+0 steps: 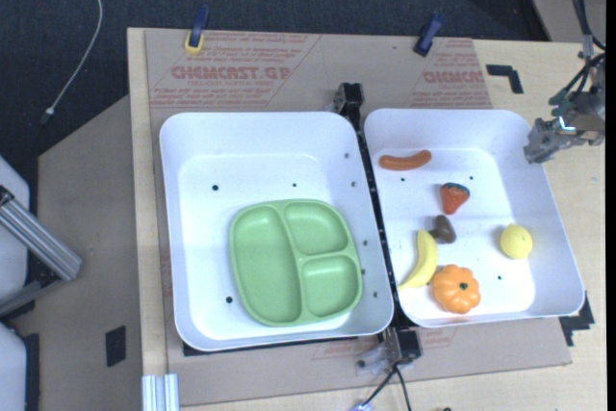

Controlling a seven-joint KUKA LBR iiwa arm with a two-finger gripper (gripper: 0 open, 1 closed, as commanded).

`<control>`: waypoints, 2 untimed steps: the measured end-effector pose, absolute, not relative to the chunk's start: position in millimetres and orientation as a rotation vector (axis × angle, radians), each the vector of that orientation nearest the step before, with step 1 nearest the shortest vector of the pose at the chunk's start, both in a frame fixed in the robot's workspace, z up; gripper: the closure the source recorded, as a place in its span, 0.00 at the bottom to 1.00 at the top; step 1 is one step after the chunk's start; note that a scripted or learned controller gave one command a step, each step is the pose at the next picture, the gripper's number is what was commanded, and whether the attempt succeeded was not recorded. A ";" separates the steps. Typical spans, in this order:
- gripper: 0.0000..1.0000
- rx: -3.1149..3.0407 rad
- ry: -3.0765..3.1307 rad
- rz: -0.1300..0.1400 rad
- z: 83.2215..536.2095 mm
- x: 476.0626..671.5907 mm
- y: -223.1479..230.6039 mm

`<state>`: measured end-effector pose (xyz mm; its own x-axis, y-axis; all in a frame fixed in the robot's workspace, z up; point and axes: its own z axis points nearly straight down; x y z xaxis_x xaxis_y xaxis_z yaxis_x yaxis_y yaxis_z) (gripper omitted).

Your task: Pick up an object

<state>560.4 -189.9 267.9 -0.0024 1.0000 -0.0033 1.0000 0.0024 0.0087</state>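
Observation:
The right bin holds several toy foods. A red-orange sausage lies at the back, and a strawberry sits just in front of it. A small brown piece touches the top of a yellow banana. An orange pumpkin sits at the front, right of the banana. A yellow lemon lies towards the right wall. My gripper hangs over the right bin's back right rim, apart from all the foods, with nothing seen in it.
The left bin holds a green divided plate in its front half. A black clamp sits at the back where the bins meet. Blue clips hold the cardboard at the far edge.

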 end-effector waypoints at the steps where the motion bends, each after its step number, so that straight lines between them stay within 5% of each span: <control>1: 1.00 2.213 2.226 0.004 271.0 573.6 -142.1; 2: 1.00 2.212 2.227 0.004 269.4 596.6 -93.3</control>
<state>596.6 -93.3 269.4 -0.0065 1.0000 0.0002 1.0000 0.0065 0.0038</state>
